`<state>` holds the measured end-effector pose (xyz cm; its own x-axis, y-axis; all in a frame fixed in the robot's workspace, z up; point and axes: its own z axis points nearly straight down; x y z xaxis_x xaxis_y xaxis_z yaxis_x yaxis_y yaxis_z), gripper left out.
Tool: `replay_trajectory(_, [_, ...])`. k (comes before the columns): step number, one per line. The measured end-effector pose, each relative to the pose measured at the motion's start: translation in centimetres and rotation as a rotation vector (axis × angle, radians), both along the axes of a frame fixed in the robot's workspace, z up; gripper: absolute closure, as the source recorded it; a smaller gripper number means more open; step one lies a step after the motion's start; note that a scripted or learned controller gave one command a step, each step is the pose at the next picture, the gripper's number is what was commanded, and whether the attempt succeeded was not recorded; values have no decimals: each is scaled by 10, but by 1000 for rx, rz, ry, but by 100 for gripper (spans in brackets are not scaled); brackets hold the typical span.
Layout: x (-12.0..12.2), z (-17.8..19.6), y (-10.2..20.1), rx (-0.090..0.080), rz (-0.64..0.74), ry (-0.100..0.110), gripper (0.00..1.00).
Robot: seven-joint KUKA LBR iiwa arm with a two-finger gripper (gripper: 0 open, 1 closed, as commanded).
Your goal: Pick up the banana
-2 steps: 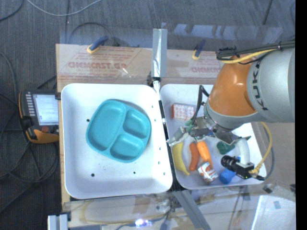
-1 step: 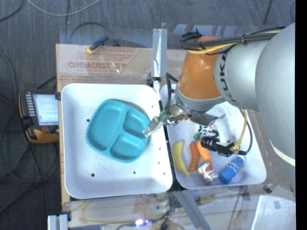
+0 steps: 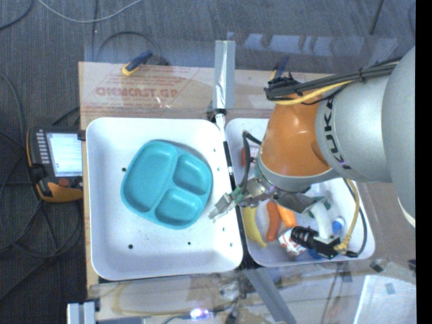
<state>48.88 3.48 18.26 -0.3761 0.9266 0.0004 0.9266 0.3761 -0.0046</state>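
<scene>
Right over the ridge where the two bins meet hangs the pincer [image 3: 219,209], pointing toward 8 o'clock. Honestly I can't tell from this angle if it's set wide or narrow, just that there's nothing yellow in it. The banana [image 3: 252,227] lies just off at its 4 o'clock, in the right bin [image 3: 251,127], tucked along that bin's left wall and running roughly 12 to 6. So the first worry: the pincer looks lined up with the ridge rather than the fruit, and if it drops from here I'd guess it hits the rim or grabs air. Second worry: with the wall that close there's not much room on that side, so the grab could skid off the curved peel. Third: an orange carrot-looking thing [image 3: 272,223] sits just beside the banana at its 3 o'clock, and it could get nudged or picked up instead. The clutter farther out at 4 o'clock is too jumbled for me to name. Head count: one banana, one orange thing, two bins, and one teal divided plate [image 3: 167,183] with three sections over in the left bin [image 3: 108,248].
</scene>
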Motion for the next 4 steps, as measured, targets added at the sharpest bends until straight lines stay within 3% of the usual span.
replay_trajectory(1, [-5, 37, 12, 0, -151, -3, 0])
replay_trajectory(2, [-6, 0, 12, 1, 135, 0, 0])
replay_trajectory(3, [-2, -87, 85, -3, 232, -14, 0])
replay_trajectory(4, [-5, 0, 15, 0, 344, -2, 0])
